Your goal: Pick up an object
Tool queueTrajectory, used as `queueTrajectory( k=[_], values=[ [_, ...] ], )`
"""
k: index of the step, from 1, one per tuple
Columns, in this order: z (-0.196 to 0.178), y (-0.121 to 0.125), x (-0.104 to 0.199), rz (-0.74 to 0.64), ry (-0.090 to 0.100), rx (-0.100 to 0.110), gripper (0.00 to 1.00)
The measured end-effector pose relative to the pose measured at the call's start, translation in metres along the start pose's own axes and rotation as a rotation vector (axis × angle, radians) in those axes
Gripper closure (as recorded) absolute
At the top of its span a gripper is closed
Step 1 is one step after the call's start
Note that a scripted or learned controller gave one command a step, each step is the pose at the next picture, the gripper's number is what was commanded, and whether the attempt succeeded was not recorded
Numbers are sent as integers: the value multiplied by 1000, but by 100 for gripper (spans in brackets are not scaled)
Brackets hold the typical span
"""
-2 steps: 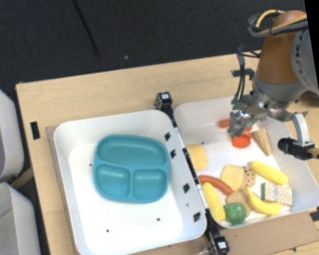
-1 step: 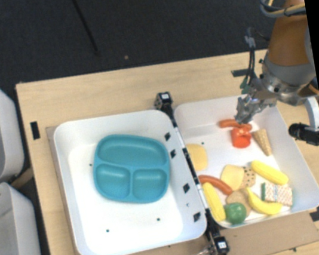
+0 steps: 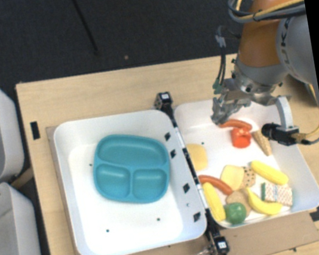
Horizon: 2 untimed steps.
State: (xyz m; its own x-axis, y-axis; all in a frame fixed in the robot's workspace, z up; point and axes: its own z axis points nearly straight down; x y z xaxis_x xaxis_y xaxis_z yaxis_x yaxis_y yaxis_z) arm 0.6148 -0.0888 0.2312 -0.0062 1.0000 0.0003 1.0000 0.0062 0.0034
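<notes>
Nearest the camera, at the right bin's (image 3: 312, 188) 6 o'clock edge, toy food lies heaped: a green ball-shaped piece (image 3: 236, 212), a yellow corn cob (image 3: 213, 201), two bananas (image 3: 269, 173) and a striped wrapper (image 3: 278, 193), with a long orange-red sausage (image 3: 216, 183) and pale slices just behind them. Toward 12 o'clock from that heap, the bin floor is barer, and a red pepper (image 3: 240, 133) lies there by itself, a curved red strip joined to its upper side. A cone-shaped tan piece (image 3: 262, 142) sits just beside it at 3 o'clock.

The tool (image 3: 224, 111) hangs just off the pepper's 10 o'clock side, very near its curved strip. Whether it is released or clenched I cannot tell; nothing visibly sits in its grip.

The pepper looks like the likeliest pick, being closest and standing apart from the clutter. It is probably hollow plastic: light, stiff enough to bear a pinch, smooth and somewhat slippery, not fragile. The rounded body would be the better place to take hold, across its narrower width, since the thin strip might slide out or twist.

The left bin (image 3: 73, 192) holds a blue divided tray (image 3: 131, 168) at the centre, well apart from all this, on the wooden bench (image 3: 81, 94).
</notes>
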Motion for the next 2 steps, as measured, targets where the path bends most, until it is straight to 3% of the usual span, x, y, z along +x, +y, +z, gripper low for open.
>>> queueTrajectory(
  k=[1,2],
  values=[
    [-17,13,47,0,1,0,100],
    [-12,1,52,3,-2,4,100]
  ],
)
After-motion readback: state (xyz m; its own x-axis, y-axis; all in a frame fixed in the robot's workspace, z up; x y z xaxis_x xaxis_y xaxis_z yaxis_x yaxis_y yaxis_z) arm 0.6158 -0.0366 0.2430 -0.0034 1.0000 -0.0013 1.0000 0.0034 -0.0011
